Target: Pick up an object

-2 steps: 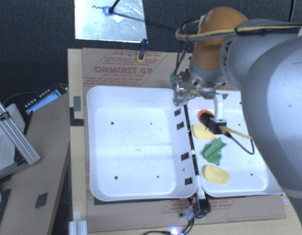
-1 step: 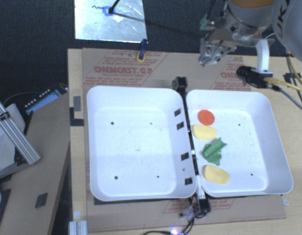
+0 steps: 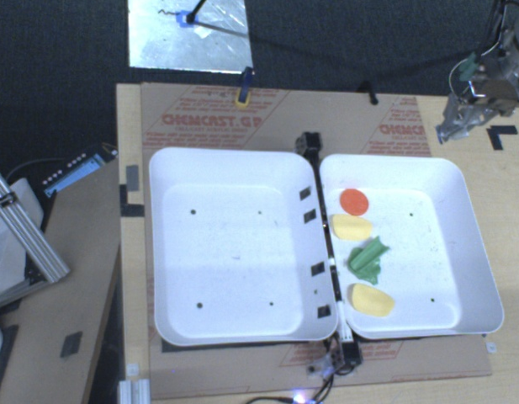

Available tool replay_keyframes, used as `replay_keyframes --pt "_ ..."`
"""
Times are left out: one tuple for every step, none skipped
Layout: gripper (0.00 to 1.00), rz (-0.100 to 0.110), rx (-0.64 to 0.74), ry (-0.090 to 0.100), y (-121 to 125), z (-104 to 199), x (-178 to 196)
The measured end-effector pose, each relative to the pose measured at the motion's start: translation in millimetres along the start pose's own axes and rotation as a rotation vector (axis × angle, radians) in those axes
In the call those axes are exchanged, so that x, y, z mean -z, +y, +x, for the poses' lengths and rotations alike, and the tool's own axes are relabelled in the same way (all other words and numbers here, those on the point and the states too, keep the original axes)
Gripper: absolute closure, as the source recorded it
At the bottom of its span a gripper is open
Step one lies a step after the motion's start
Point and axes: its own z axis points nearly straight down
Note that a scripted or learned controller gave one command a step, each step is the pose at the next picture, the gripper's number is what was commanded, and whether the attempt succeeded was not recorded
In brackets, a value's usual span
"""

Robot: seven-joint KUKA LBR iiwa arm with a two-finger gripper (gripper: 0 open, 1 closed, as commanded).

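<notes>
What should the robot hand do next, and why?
Probably swing left and down over the right bin. The gripper sits beyond its far right corner, while the orange disc, two yellow pieces and green piece lie along the bin's left side.

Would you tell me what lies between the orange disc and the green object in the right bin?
In the camera view, a pale yellow piece lies between the orange disc and the green object.

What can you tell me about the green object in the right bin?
The green object is a small, irregular, leafy-looking piece, seemingly plastic. It lies flat on the floor of the right bin, near the left wall, slanted diagonally. A pale yellow piece sits just above it, another yellow piece just below; contact is unclear.
</notes>
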Motion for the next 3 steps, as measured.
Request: replay_keyframes --pt "1.0 0.021 0.014 0.009 -58.0 32.3 -137.7" --pt "1.0 -0.015 0.021 0.008 -57.2 77.7 36.8" --pt "1.0 -0.003 0.027 0.012 -100.4 178.8 95.9"
